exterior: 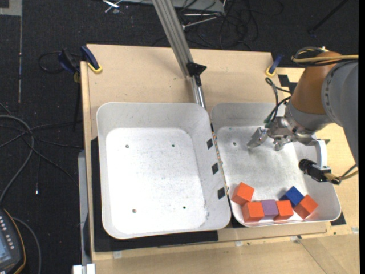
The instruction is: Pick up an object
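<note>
Five small blocks — three orange cubes [244,192], one purple cube [268,208], one blue cube [294,195] — line the near edge of the right-hand shallow white bin [228,124], while the grey arm's two-finger gripper [265,138], fingers spread and empty, hovers well apart above them.

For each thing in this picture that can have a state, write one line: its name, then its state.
end effector: above the right bin's upper part, nothing seen between its fingers
right bin: holds five blocks along its near edge
orange block: lying apart at the left of the group
second orange block: beside the purple block
blue block: behind the row
left bin: lying flat beside the right bin
</note>
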`<state>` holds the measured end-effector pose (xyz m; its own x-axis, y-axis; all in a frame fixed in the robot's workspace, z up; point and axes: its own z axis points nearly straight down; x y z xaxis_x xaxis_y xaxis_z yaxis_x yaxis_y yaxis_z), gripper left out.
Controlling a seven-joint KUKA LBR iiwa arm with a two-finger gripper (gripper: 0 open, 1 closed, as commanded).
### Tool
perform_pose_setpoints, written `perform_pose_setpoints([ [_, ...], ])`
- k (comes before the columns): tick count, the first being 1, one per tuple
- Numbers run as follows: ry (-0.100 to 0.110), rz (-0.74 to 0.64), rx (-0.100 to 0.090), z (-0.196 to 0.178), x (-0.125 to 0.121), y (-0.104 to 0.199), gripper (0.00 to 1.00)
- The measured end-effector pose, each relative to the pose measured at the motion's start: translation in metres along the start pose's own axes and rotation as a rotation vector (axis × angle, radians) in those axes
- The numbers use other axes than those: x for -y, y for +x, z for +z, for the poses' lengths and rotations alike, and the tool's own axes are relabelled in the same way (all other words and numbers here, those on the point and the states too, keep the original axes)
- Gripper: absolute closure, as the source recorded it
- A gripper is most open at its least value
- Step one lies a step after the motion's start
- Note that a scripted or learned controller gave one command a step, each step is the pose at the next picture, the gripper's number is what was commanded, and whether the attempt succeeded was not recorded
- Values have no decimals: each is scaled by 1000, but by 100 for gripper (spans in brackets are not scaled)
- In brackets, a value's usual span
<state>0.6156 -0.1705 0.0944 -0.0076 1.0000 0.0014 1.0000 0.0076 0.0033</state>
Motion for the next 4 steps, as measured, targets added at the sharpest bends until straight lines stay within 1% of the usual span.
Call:
perform_pose_setpoints([
  [1,-7,4,5,-221,18,1,0],
  [2,0,2,5,-226,18,2,100],
  [3,11,2,-2,-146,23,46,100],
  [4,9,13,3,-62,-1,-30,100],
])
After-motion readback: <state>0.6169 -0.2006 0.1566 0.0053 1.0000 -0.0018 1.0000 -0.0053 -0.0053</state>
